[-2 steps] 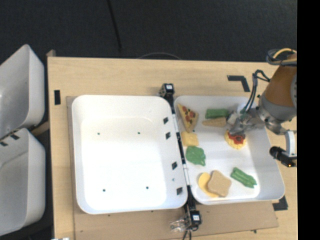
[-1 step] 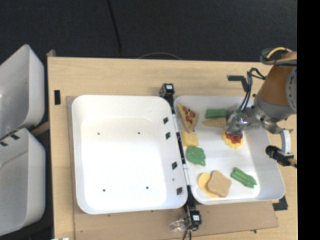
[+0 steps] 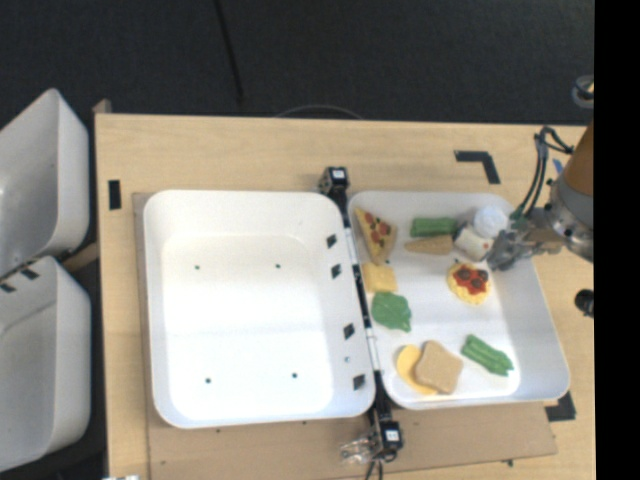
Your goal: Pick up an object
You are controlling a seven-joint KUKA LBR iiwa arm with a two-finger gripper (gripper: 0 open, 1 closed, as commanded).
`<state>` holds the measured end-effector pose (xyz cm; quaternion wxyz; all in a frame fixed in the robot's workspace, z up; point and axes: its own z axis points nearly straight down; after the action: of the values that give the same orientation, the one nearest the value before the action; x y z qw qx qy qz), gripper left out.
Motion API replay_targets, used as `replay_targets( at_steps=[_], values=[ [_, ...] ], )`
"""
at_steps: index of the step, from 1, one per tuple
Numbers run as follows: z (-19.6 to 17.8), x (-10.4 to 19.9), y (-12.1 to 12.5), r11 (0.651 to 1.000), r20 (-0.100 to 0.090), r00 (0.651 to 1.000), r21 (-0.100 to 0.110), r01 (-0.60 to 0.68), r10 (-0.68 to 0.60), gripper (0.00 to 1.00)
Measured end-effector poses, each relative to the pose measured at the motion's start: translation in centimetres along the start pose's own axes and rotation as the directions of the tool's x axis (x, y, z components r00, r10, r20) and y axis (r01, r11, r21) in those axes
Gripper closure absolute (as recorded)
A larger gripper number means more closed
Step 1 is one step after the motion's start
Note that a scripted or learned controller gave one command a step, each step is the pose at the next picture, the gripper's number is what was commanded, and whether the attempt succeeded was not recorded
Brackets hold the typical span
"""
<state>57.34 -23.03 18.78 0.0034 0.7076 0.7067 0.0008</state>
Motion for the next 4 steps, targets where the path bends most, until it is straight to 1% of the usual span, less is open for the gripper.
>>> replay_targets(
  at_steps=[1,2,3,4],
  values=[
    [-13.6,0.0,1.0,1.0,0.003,1.0,-0.011,0.005,-0.005,1.0],
    [-1.7,5.3,-6.8,1.0,-0.01,1.0,0.02,0.001,-0.001,1.0],
    [9.2,11.5,-8.6,1.0,-0.007,1.0,0.012,0.006,-0.006,1.0],
    [7.6,11.0,-8.3,1.0,-0.003,1.0,0.002,-0.004,0.004,1.0]
  ],
)
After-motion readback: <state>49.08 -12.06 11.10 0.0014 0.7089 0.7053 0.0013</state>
